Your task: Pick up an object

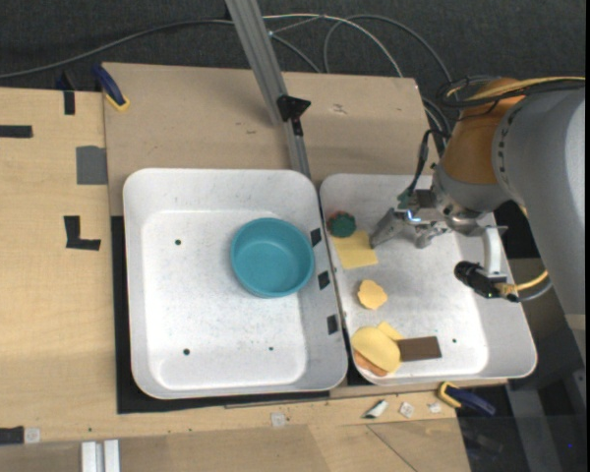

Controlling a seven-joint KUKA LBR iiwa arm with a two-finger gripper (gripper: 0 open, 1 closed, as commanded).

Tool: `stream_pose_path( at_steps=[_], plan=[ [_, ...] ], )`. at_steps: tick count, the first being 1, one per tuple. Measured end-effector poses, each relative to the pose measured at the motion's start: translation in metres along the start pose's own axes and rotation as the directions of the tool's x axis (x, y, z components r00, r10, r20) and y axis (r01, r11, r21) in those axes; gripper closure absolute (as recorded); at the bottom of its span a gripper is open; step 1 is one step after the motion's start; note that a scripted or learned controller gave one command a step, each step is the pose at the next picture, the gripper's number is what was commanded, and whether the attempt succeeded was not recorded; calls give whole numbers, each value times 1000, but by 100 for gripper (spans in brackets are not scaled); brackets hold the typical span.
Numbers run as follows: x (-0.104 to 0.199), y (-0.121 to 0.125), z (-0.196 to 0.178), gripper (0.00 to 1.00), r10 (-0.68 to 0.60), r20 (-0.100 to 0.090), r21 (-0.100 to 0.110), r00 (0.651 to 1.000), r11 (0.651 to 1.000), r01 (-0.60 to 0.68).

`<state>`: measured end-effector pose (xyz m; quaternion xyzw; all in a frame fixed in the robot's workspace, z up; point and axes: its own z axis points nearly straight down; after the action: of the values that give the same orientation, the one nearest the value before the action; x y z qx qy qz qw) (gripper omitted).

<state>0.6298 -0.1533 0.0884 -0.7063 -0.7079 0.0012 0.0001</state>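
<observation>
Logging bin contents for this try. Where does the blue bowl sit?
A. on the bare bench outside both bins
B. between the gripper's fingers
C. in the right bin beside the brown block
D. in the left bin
D: the blue bowl rests on the floor of the left bin, apart from the gripper, which is over the right bin.

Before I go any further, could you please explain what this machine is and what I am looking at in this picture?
This is one fixed camera looking down at a slant on a bench. The grey robot arm with an orange band reaches in from the right; its gripper hangs above the right white bin, with nothing visibly held. That bin holds a small dark green object, a pale yellow square piece, a small yellow lump, a larger yellow object and a flat brown block. The left white bin holds a teal bowl.
</observation>
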Motion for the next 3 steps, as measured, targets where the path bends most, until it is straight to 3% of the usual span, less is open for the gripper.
stream_pose_path(
  at_steps=[1, 3],
  plan=[
    [1, 0, -10, 100, -1, 0, 1, 1000, 1000, 1],
    [0, -11, -124, 100, 2, 0, -5, 1000, 1000, -2]
  ],
)
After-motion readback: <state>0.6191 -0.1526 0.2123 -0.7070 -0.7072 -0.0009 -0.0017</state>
